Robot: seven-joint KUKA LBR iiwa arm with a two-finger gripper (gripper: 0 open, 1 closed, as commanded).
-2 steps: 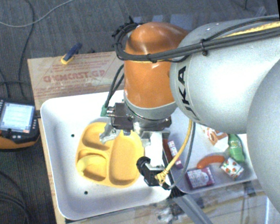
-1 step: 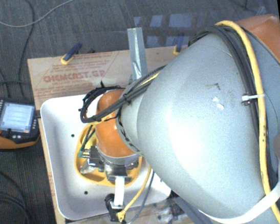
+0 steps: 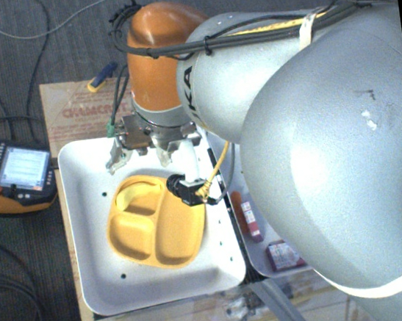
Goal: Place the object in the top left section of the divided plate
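A yellow divided plate (image 3: pixel 158 225) lies in the left white bin (image 3: pixel 99 281), with its two smaller sections toward the far side and one large section nearer. My gripper (image 3: pixel 141 158) hangs just beyond the plate's far rim, over the bin floor. It stands open, and I see nothing between its fingers (image 3: pixel 117 160). A small black piece on a yellow cable (image 3: pixel 184 190) sits over the plate's far right rim; I cannot tell whether it belongs to the arm.
The arm's big grey body covers most of the right bin (image 3: pixel 253 260), where a red packet (image 3: pixel 251 220) and a reddish box (image 3: pixel 282 254) show. A teach pendant (image 3: pixel 14 175) lies left of the bench. Cardboard (image 3: pixel 75 110) lies behind the left bin.
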